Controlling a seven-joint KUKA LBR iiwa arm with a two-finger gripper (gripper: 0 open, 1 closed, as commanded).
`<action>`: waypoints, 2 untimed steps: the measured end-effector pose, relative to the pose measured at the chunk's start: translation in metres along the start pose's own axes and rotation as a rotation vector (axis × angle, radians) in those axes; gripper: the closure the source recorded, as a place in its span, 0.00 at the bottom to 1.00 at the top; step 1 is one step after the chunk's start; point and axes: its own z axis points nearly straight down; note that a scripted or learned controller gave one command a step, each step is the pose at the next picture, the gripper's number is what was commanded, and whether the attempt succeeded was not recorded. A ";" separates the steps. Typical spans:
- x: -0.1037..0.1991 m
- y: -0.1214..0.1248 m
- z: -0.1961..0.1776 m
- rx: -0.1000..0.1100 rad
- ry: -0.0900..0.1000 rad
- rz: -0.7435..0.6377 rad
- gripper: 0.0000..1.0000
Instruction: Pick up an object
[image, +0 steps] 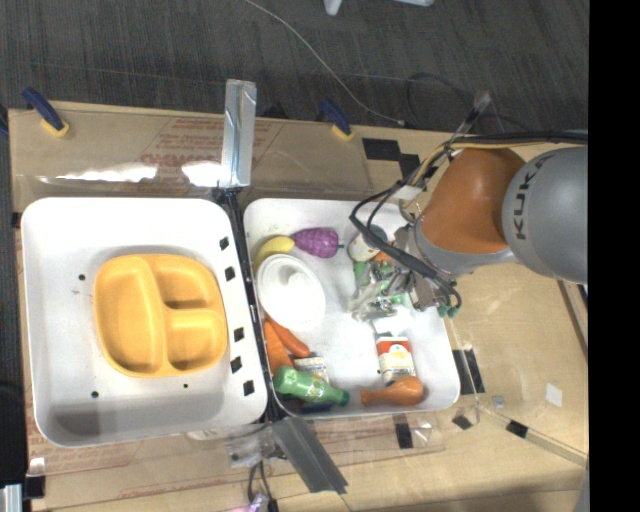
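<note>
Overhead, at a slant, a tan cardboard-covered worktop (520, 340) carries two shallow white plastic bins side by side. At the centre of the left bin (50, 300) lies a yellow plastic tray with three compartments (160, 312).

The right bin (340, 350) holds a scatter of small toy foods. Near its top edge lies a purple bunch of grapes (317, 241), with a pale yellow lemon-like piece (275, 246) just beside it on the left. Below these sits a round white bowl (291, 289). Along the bin's left wall an orange carrot-shaped piece (280, 343) lies at a slant. A green plastic piece (305, 386) rests near the bottom edge, touching a small item with a printed label (310, 366). A small white bottle with a red and yellow label (394, 356) stands toward the lower right, and an orange-brown piece (396, 394) lies just below it.

A grey arm with an orange band (480, 215) reaches in from the right, trailing black cables. Its pincer (378, 292) is down inside the right bin near the upper right, among small green and orange shapes. Cannot tell how wide the pincer is set; metal parts and cables hide its tip.
</note>
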 end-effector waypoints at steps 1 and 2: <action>0.000 0.000 0.000 0.000 0.001 -0.001 0.00; -0.003 0.000 0.012 -0.001 0.004 -0.037 0.00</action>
